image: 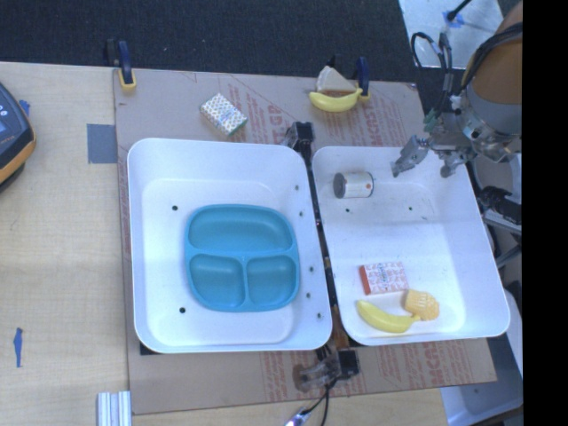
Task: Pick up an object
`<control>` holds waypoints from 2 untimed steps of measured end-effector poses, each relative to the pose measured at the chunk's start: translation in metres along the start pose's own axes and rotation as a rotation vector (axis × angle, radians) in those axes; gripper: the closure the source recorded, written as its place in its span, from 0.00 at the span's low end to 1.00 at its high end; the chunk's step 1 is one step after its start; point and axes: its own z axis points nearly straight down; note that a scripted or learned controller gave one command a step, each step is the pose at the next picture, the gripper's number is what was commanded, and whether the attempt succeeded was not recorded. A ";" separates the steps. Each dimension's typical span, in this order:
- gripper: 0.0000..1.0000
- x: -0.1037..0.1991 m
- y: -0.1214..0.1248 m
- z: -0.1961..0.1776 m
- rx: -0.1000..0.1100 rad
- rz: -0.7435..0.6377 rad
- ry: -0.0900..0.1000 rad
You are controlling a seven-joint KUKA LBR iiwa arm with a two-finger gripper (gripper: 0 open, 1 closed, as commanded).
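Observation:
In the right bin (461, 238) a small silver can (352, 185) lies on its side near the far left corner. A red and white packet (383, 277), a yellow banana (384, 318) and a small yellow lumpy piece (422, 305) lie near the front wall. My gripper (429, 158) hangs over the bin's far right part, open, its two fingers spread with nothing between them. It is to the right of the can and well apart from it.
The left bin (151, 238) holds a blue divided plate (241, 256). Behind the bins on the board lie a patterned small box (223, 114) and a yellow banana-shaped toy with a wedge (335, 92). A dark device (11, 131) sits at the far left.

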 end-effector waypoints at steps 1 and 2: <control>0.00 0.036 -0.072 0.019 0.002 0.000 0.000; 0.00 0.063 -0.147 0.062 0.002 0.000 0.001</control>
